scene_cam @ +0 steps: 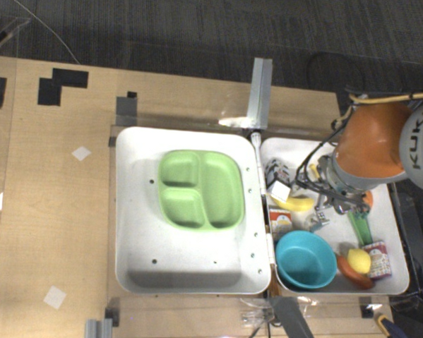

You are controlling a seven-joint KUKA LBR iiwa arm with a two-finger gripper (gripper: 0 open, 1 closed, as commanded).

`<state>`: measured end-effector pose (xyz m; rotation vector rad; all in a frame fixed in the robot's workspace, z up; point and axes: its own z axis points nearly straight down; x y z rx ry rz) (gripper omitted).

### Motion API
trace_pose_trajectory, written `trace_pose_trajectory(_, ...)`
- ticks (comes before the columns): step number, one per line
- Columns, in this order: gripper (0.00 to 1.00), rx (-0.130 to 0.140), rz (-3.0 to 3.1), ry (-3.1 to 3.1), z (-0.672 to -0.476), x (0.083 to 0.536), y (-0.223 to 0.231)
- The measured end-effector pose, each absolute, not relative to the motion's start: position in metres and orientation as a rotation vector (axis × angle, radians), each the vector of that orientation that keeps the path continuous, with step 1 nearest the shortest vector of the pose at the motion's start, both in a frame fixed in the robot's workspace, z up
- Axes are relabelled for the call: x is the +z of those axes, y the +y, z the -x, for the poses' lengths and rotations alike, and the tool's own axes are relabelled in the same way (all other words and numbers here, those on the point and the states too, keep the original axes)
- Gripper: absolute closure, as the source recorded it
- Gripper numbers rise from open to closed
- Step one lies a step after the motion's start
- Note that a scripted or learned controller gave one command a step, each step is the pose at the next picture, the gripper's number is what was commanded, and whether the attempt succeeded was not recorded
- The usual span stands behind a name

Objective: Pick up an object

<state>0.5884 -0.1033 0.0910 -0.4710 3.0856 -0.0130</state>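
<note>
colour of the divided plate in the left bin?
Light green. The divided plate lies in the left bin, seen plainly in the camera view.

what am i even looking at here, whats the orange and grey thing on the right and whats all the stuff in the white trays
It is one photo from a fixed camera above a workbench, looking down at a slant. The grey and orange thing is a robot arm reaching in from the right; its gripper hangs over the right bin. Nothing is visibly held between its fingers. That bin holds a blue bowl, a banana, a green-handled tool, a lemon-like yellow fruit and small packets. The left bin holds a green divided plate. Its job is to pick something up.
</note>
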Motion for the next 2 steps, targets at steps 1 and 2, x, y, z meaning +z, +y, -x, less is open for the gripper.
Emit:
trace_pose_trajectory(1, 0.00, -0.015, 1.132, 2.913, -0.583, 0.091, -0.106)
trace_pose_trajectory(2, 0.00, -0.014, 0.911, 2.986, -0.549, 0.091, -0.094)
